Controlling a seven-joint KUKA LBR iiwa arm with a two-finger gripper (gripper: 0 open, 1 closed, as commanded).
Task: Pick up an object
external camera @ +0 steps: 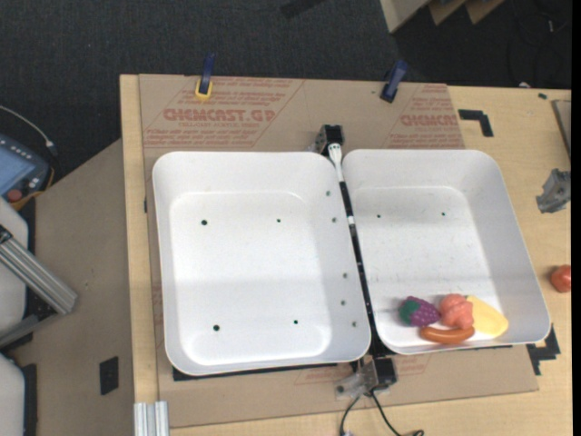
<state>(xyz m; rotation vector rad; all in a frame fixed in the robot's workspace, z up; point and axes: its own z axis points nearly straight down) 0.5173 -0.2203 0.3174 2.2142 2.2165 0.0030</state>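
Toys (454, 314) lie bunched in the near corner of my right bin (508, 234), smooth white plastic with rounded corners like the left bin (172, 243): knobbly purple grapes (419, 311), a reddish lump (458, 309), a yellow wedge (490, 320) and a curved orange sausage (447, 335); I cannot tell the pincer's state.

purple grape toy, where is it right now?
In the camera view, the purple grape toy lies in the right bin, near its front edge, leftmost of the cluster, touching the orange-red toy and just above the sausage-shaped toy.
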